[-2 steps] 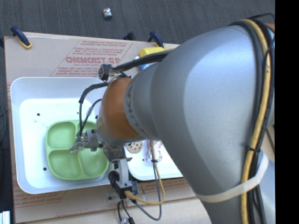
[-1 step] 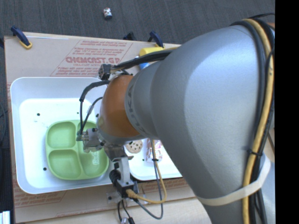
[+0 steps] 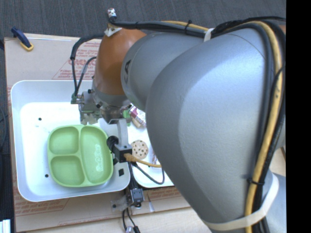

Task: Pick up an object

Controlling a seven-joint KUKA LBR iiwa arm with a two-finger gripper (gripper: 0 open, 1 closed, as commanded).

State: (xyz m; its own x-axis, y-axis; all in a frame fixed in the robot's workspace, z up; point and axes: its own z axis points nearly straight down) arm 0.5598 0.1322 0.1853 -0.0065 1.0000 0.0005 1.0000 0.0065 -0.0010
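Dark grey carpet is surrounding the table (image 3: 43, 45), which is carrying two shallow white bins side by side. The left bin (image 3: 29, 101) is holding a green divided plate (image 3: 80, 155), lying flat and untouched. The right bin (image 3: 148, 181) is largely hidden under the arm (image 3: 204, 120); a cookie (image 3: 139, 149) and a small colourful packet (image 3: 134, 115) are showing at its near edge. A blue-and-yellow clamp (image 3: 22, 38) is sitting at the table's far left corner.

The claw (image 3: 95, 108) is hanging over the upper right part of the left bin, just above the plate's far rim. Whether it is open or closed cannot be told, as the wrist housing and cables (image 3: 77, 67) are masking it. Nothing is visibly held.

Judged from this, the pick is not yet done: every object is resting in a bin. The plate appears the nearest candidate, though its broad, flat shape is likely offering little to grip except the rim. The arm's bulk is blocking sight of most of the right bin.
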